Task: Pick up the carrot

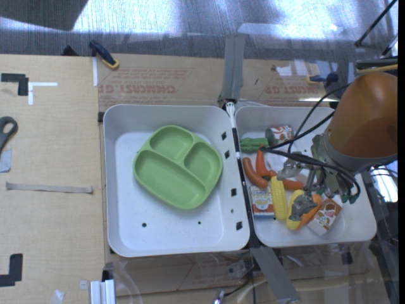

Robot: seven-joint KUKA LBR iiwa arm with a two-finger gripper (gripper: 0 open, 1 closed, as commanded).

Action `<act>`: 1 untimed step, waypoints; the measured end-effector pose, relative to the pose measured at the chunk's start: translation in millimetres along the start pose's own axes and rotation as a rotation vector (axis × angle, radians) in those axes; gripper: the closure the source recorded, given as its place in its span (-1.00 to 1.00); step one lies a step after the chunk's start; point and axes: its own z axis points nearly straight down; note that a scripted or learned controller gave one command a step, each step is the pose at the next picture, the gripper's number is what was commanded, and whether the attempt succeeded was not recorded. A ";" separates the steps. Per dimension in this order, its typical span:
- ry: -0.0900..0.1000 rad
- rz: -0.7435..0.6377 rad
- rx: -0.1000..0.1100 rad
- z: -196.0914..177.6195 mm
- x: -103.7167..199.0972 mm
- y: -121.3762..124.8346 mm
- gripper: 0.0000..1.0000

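Camera view, read left to right. At nine o'clock lies the left bin (120, 189), a shallow white tray holding only a green divided plate (178, 166), which sits flat near the bin's centre with its three compartments bare; it takes no part in the present task and is well apart from the arm. Past the central divider, at three o'clock, the right bin (361, 230) carries the clutter: a small can (279, 133) toward its twelve o'clock edge, a green vegetable (253, 144) just below it, two red-orange sausages (256, 170) lying along the bin's nine o'clock wall, a corn cob (278, 197) standing lengthwise at the centre, a flat packet (261, 202) touching the cob's left side, and a small carton (326, 216) toward five o'clock. The carrot (308, 212), orange and slanted, lies at the bin's six o'clock side between a yellow piece and the carton. The gripper (305, 202) hangs directly over it, lowered among the items, presumably to bracket the carrot across its narrow width; whether the claw is spread or pressed together cannot be told, since cables and the wrist hide the tips. The arm (367, 116), with its orange band, enters from three o'clock.
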 end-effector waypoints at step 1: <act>0.000 0.013 0.001 100.0 -20.4 -51.6 -1.00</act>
